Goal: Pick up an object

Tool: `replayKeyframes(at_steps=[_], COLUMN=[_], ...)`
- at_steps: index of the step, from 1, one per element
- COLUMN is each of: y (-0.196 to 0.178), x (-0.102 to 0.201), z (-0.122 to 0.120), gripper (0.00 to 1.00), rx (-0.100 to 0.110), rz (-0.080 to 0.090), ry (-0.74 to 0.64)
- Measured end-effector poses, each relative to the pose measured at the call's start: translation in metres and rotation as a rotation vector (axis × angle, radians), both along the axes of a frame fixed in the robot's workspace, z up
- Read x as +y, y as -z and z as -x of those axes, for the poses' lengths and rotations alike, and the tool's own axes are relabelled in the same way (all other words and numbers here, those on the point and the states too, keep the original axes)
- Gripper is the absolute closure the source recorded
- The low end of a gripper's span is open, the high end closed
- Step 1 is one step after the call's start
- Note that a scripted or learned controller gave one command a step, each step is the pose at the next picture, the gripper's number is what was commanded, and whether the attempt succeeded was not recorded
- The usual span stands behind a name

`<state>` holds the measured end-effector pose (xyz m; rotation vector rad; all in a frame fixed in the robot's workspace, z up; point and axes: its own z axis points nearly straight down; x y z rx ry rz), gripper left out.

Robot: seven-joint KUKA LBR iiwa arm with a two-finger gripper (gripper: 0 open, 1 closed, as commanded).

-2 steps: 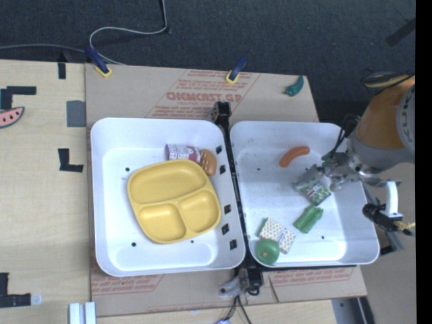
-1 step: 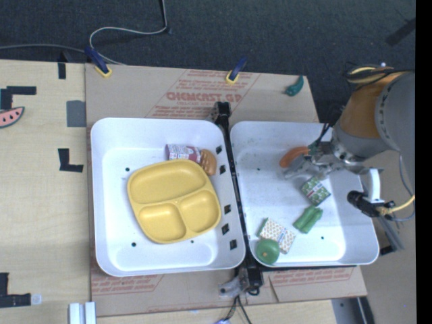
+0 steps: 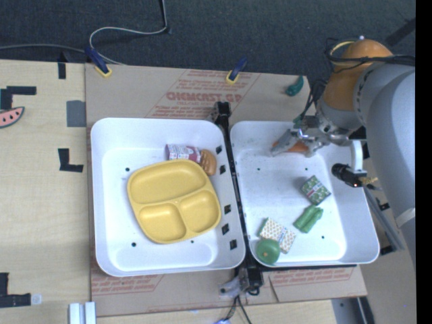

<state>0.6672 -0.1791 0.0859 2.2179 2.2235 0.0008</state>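
Note:
My gripper (image 3: 286, 143) is low over the far part of the right bin (image 3: 351, 245), pointing left. An orange object (image 3: 302, 148) lies right at the gripper, partly hidden by it, and I cannot tell whether it is held. Further forward in the same bin lie a green patterned box (image 3: 315, 190), a green cylinder (image 3: 308, 219), a checkered packet (image 3: 278, 233) and a green apple (image 3: 267, 250) in the near-left corner.
The left bin (image 3: 115, 248) holds a yellow divided plate (image 3: 174, 200), with a small red-and-white can (image 3: 181, 152) and a brown item (image 3: 208, 161) behind it. A black divider (image 3: 229, 181) separates the bins. A teal object (image 3: 294, 86) lies on the cardboard behind.

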Motion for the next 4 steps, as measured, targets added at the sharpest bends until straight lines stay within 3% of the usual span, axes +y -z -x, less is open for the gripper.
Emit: replayKeyframes(at_steps=[1, 2, 3, 4], y=[0.000, -0.001, -0.011, -0.011], x=[-0.004, -0.006, -0.006, -0.006], z=[-0.001, 0.020, 0.020, 0.020], gripper=[0.00, 0.00, 1.00, 0.00], rx=[0.004, -0.003, -0.004, -0.004], rz=[0.000, 0.002, 0.005, 0.005], ry=[-0.001, 0.001, -0.002, -0.002])
